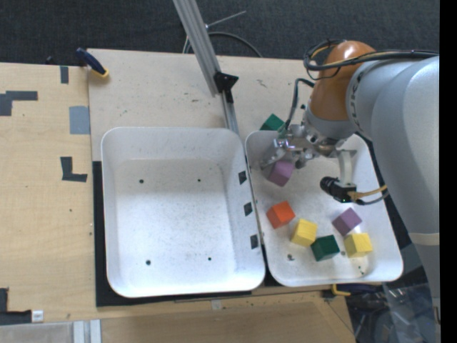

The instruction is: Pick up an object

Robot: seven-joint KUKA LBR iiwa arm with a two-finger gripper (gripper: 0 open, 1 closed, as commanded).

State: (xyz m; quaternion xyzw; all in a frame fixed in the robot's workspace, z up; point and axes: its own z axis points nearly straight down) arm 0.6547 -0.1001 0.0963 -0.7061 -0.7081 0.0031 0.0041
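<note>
My gripper (283, 161) hangs over the far left part of the right bin (385, 263). A tilted purple block (280, 173) sits between its two fingers, which are shut on the block's upper part. A green block (271, 123) lies just behind the gripper at the bin's far edge. Nearer the front lie an orange block (280, 214), a yellow block (304, 231), a dark green block (325, 247), a second yellow block (358, 244) and a second purple block (347, 221).
The left bin (114, 191) stands next to the right one, their rims touching. A slanted metal pole (196, 31) crosses above the far edge. The arm's body (400, 120) covers the right bin's far right side.
</note>
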